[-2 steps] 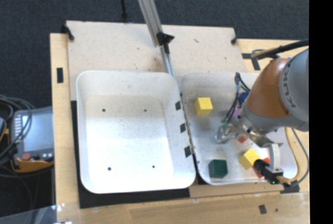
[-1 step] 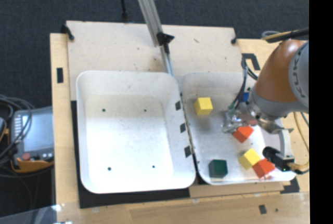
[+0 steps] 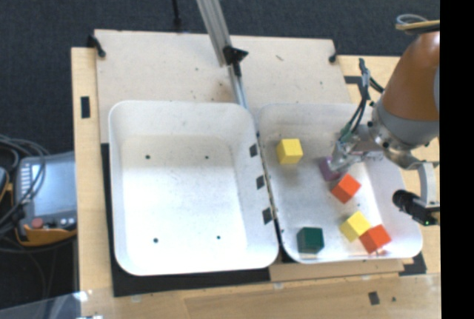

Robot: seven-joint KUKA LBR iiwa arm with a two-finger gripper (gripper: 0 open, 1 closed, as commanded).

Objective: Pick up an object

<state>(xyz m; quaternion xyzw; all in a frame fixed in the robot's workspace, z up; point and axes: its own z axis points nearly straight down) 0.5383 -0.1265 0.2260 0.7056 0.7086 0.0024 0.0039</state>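
Arm: grey arm with an orange band [image 3: 418, 81], entering from 3 o'clock, over the right bin.
Gripper: [image 3: 342, 160] low in the right shallow white plastic bin [image 3: 296, 118]; whether the fingers are apart or together, I cannot tell.
Purple block: small purple block [image 3: 326, 169] just beside the gripper, at its 8 o'clock; contact unclear.
Orange cube: [image 3: 345, 189] just at 5 o'clock of the gripper.
Yellow cube: [image 3: 290, 151] at 9 o'clock of the gripper.
Yellow and orange pair: yellow block [image 3: 355, 225] touching orange block [image 3: 375, 237], at the bin's 5 o'clock.
Dark green cube: [image 3: 310, 240] at the bin's 6 o'clock.
Left bin: left shallow white plastic bin [image 3: 118, 162], at 9 o'clock on the wooden surface [image 3: 148, 51].
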